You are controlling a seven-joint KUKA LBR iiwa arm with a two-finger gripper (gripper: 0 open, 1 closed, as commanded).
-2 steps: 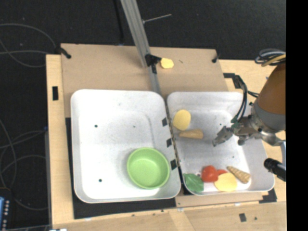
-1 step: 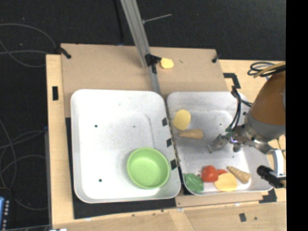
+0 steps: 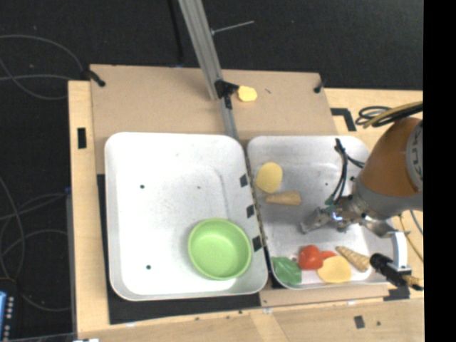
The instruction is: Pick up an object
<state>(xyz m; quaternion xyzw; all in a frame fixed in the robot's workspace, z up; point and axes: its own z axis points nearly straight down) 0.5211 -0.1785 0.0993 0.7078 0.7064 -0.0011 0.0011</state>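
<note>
Jaws (image 3: 311,224) blurred, low inside right bin (image 3: 299,148)

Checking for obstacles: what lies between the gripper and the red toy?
Nothing: the camera view shows bare bin floor between gripper and red toy.

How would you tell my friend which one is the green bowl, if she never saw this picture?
Look at the left white bin, the one away from the grey and orange arm. Near its front right corner sits the green bowl, round and lime coloured. It is much bigger than the toy foods, which all lie in the other bin, including a small darker green piece.
</note>
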